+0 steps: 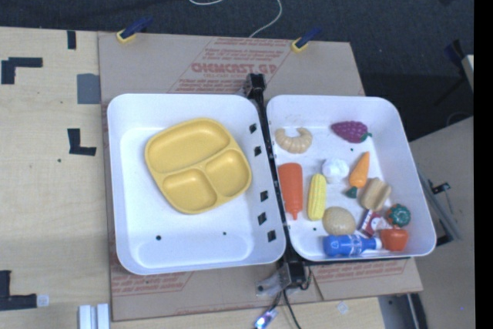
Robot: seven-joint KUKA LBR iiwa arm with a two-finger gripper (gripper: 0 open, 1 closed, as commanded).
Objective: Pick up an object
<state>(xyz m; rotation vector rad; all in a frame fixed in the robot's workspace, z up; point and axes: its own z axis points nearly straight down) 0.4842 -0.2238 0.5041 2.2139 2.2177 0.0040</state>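
1 gripper, its state impossible to tell, has a pick not yet begun, and the next move likely calls for descending on the carrot beside the corn in the crowded toy bin, not the neighbouring yellow tray.

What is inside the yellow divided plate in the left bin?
The yellow divided plate lies alone in the left bin, and all three of its compartments look bare. The bin floor beneath the plate is covered, so anything under it cannot be seen.

High slanted view (both bins)
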